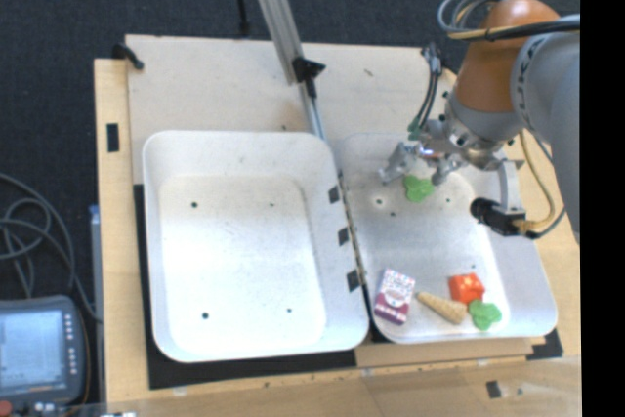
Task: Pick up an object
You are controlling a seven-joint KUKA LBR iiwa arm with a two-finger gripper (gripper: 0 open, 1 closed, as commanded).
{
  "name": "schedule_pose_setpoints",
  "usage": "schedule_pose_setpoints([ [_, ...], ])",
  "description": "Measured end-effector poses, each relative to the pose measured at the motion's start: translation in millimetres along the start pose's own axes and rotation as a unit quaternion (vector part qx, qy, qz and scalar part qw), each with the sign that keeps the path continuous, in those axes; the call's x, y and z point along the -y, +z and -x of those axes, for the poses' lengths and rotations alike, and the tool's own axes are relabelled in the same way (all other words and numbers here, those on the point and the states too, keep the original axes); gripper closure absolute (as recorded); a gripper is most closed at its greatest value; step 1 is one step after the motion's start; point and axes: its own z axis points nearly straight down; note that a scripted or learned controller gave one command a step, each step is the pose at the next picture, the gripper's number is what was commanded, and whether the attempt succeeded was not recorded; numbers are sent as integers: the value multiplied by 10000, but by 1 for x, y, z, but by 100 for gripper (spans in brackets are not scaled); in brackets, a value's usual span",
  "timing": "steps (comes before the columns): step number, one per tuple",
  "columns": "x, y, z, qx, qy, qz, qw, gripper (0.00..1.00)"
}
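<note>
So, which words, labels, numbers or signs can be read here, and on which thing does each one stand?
No text can be read in this view.
Purple carton: its white front has a print, too small and blurred to read.
Grey screen unit on the floor: its display is too blurred to read.

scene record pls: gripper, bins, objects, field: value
gripper: over right bin's far end, fingers spread, green piece between them
right bin: carton, cone, red block, green block along near edge
left bin: white, shallow
arm: enters from right
</note>
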Motion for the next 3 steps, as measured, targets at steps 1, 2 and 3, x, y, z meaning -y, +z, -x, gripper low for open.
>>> schedule_pose_setpoints([
  [1,-1,63,-2,-4,16,-7,10000,0],
  [2,-3,47,-1,-4,47,40,10000,100],
  [3,-1,-16,-3,-4,16,50,10000,100],
])
